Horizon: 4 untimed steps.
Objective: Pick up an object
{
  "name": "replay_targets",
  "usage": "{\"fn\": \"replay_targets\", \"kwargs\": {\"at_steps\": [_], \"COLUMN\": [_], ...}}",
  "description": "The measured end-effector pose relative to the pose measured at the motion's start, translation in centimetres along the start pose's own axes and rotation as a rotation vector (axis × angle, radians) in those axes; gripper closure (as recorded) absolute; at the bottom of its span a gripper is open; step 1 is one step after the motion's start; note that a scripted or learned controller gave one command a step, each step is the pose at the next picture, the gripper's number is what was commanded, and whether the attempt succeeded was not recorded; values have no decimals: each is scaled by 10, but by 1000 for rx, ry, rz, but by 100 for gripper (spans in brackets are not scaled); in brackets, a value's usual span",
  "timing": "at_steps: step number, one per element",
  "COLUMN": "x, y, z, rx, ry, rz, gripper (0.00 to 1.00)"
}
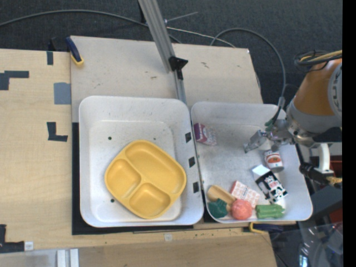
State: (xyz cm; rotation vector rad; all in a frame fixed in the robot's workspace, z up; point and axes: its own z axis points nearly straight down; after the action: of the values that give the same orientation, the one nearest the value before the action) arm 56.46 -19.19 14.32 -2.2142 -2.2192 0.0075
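The big yellow tray (146, 178) sits in the left bin (89, 149), far left of the gripper (255, 142). The gripper's two fingers are spread apart, holding nothing. Just right of it, lower down, stands a small red-and-white can (273, 160).

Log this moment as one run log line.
pincer: low over right bin, holding nothing | nearest: small can | yellow tray: left bin
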Motion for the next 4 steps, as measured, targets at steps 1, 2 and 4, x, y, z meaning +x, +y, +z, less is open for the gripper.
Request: {"fn": "replay_targets", "kwargs": {"at_steps": [1,2,4], "x": [8,9,5], "y": [3,2,4], "z": [51,41,-65], "rx": [-8,-4,-14], "ry": [10,11,-3], "rz": [-7,-9,0], "gripper": [0,100,100]}}
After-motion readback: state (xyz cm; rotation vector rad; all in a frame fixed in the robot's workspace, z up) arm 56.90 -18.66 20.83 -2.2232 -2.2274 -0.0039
